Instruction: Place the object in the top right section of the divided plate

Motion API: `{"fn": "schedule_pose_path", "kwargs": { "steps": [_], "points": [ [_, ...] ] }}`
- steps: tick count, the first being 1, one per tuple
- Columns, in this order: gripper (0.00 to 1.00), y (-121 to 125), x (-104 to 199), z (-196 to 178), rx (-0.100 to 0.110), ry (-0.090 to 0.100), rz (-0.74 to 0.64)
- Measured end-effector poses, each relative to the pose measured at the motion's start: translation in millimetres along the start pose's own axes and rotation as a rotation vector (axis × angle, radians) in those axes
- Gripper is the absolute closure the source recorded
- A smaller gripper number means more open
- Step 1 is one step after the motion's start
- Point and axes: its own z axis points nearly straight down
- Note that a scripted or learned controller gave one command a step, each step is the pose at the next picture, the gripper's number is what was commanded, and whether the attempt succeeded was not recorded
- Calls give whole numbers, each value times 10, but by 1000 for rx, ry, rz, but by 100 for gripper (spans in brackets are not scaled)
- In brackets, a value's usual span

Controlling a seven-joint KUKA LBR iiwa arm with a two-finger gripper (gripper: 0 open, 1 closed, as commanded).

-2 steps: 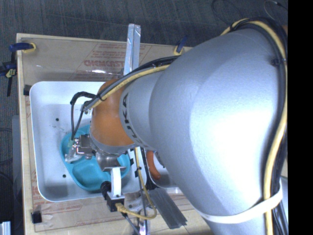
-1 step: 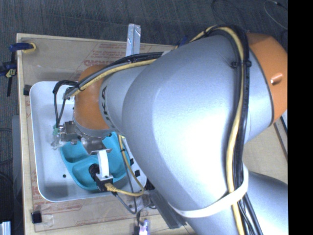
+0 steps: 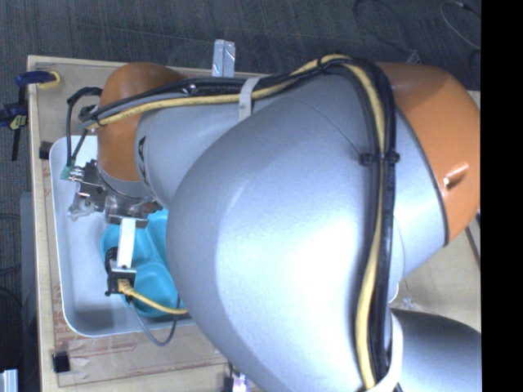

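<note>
The grey arm [image 3: 310, 219] covers most of the camera view, reaching left over the white bin [image 3: 73, 284]. Its orange band [image 3: 131, 121] sits above the wrist, which points down into the bin. Part of a turquoise divided plate [image 3: 151, 260] shows beneath the wrist, the rest hidden by the arm. The gripper [image 3: 90, 194] hangs at the plate's upper left edge, and its fingers are hidden by the wrist hardware. I cannot make out any object held.
A yellow and black cable [image 3: 245, 88] runs along the arm and loops down near the plate [image 3: 155, 305]. A blue clamp [image 3: 33, 78] sits at the bench's top left corner. Wooden bench edge [image 3: 122, 354] borders the bin below.
</note>
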Motion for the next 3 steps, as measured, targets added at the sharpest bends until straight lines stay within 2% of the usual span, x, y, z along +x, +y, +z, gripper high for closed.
{"fn": "schedule_pose_path", "kwargs": {
  "steps": [1, 2, 3],
  "points": [
    [0, -400, -9, 601, -21, 14, 392],
    [100, -456, -26, 588, -4, 1, 386],
    [100, -425, 5, -901, 4, -2, 175]
  ]
}}
